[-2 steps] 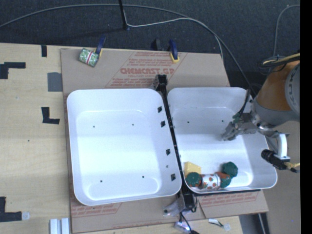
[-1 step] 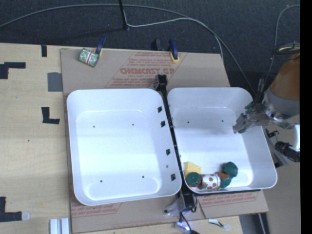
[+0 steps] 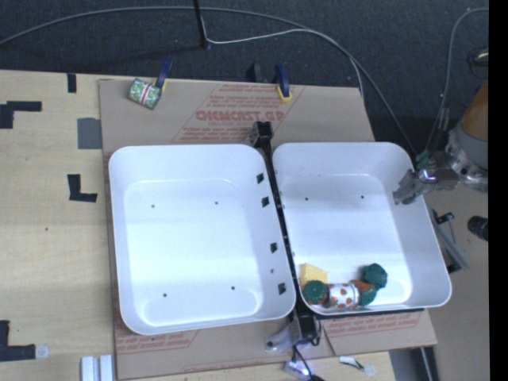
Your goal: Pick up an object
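Small objects lie bunched at the near edge of the right bin (image 3: 341, 173): a yellow block (image 3: 313, 274), a dark green round piece (image 3: 315, 292), a red and white spotted piece (image 3: 343, 294) lying on its side, a small orange piece (image 3: 365, 293) and a teal round piece (image 3: 373, 275). My gripper (image 3: 411, 184) hangs at the right bin's right rim, near its far corner and well away from the pile. Nothing shows in its grasp. The arm's wrist (image 3: 468, 153) enters from the right edge.
The left bin (image 3: 190, 165) stands beside the right one, with a black clamp strip (image 3: 274, 221) between them. A small green patterned box (image 3: 144, 93) lies on the cardboard behind the bins. Cables cross the dark floor at the back.
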`<action>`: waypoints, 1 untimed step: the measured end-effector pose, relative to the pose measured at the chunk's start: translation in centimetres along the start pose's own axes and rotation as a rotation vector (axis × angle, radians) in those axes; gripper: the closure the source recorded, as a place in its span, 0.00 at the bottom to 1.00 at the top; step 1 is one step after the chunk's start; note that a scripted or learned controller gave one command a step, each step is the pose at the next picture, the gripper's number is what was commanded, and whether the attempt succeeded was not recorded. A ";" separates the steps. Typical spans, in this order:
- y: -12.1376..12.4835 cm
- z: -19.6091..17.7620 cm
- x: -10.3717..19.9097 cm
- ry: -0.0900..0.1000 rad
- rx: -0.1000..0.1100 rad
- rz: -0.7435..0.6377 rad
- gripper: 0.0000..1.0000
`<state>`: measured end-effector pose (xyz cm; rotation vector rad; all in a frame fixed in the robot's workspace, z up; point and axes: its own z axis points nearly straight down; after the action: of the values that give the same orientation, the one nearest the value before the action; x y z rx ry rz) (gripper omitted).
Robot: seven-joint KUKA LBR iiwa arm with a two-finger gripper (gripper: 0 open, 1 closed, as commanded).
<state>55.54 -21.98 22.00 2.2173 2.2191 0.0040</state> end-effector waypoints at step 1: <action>0.0 -1.3 0.0 0.001 0.004 0.000 1.00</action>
<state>55.57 -21.96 23.28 2.2205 2.2215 0.0007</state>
